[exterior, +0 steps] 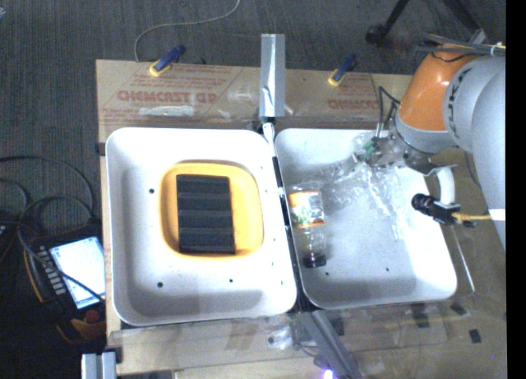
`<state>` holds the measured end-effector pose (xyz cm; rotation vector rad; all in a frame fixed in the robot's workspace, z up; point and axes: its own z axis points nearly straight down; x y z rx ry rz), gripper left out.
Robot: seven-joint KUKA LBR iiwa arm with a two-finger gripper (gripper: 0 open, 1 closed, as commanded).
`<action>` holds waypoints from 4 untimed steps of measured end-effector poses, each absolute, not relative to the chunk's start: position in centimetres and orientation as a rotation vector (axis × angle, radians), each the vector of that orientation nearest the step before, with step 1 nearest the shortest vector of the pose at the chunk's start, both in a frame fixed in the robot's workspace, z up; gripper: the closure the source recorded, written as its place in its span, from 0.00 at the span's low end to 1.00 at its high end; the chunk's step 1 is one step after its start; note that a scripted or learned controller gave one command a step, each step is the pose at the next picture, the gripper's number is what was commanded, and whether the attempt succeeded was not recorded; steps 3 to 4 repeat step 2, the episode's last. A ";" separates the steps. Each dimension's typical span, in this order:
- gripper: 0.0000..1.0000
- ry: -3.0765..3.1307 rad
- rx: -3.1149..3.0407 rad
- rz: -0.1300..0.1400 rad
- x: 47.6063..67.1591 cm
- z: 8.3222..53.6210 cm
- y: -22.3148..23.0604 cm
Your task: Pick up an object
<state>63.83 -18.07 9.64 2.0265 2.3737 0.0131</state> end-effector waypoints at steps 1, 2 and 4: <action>0.00 2.412 2.009 0.000 66.1 22.5 -16.2; 0.00 2.556 1.821 -0.001 66.0 39.2 -12.0; 0.00 2.556 1.821 -0.001 66.0 39.2 -12.0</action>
